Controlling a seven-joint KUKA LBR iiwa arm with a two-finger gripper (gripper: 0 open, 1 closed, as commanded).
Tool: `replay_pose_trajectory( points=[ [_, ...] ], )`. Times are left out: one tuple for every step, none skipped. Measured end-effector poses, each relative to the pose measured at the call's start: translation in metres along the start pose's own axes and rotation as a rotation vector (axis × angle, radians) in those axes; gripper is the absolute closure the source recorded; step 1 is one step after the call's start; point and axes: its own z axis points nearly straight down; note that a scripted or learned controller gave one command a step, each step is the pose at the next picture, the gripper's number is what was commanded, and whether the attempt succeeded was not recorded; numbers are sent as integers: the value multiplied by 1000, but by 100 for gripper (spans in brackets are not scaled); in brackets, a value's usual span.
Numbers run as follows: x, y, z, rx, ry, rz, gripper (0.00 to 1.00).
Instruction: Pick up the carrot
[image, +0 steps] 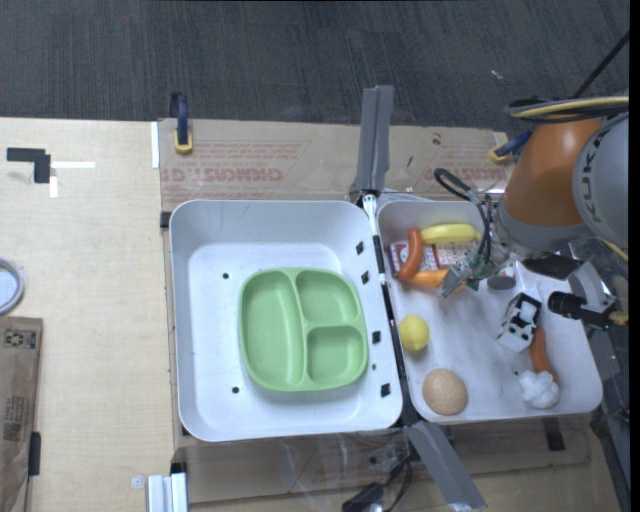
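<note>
The carrot (414, 262) is an orange, curved piece in the back left part of the right bin (480, 350), bent around a red and white packet (430, 256). My gripper (462, 279) hangs low over the bin just right of the carrot's near end, close to it or touching it. The grey arm with its orange band (545, 185) reaches in from the right and hides the bin's back right corner. No part of the carrot can be seen inside the gripper.
A banana (450, 233) lies behind the packet. In the same bin are a lemon (413, 332), a brown egg-shaped item (445, 391), a black and white object (518, 322), an orange-red sausage shape (540, 350) and a white lump (540, 390). The left bin (200, 300) holds a green divided plate (303, 329).
</note>
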Motion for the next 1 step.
replay_pose_trajectory(
  points=[
    [49,12,-90,2,1,137,100]
  ],
)
